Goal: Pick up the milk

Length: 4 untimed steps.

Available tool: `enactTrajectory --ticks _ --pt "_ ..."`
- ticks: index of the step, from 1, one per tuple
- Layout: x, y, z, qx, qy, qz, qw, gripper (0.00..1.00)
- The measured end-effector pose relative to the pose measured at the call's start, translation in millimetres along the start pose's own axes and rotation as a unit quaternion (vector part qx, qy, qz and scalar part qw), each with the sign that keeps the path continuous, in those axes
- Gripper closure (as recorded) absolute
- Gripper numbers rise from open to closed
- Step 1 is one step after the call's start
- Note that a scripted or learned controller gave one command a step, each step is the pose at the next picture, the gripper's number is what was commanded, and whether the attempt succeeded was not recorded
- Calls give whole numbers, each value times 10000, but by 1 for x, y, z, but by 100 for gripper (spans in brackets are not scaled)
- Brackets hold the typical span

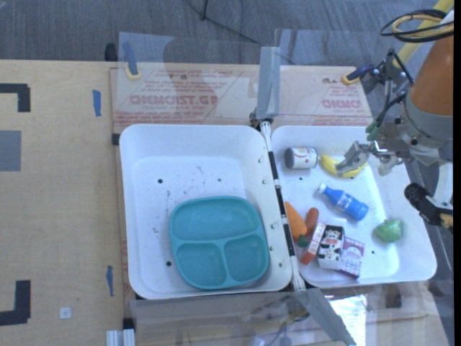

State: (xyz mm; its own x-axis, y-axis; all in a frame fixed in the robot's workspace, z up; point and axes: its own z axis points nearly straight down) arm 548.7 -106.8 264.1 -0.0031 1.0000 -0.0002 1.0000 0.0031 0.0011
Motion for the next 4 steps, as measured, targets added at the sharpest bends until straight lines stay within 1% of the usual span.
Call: enactTrajectory --ticks 1,2,3,4 --pt "-21 -36 165 5 3 394 9992 0" --pt "54 -69 80 9 2 919 9958 0" --pt "21 -70 159 3 2 -159 9999 0" --pt "-11 -38 -1 -6 -6 -872 9962 0"
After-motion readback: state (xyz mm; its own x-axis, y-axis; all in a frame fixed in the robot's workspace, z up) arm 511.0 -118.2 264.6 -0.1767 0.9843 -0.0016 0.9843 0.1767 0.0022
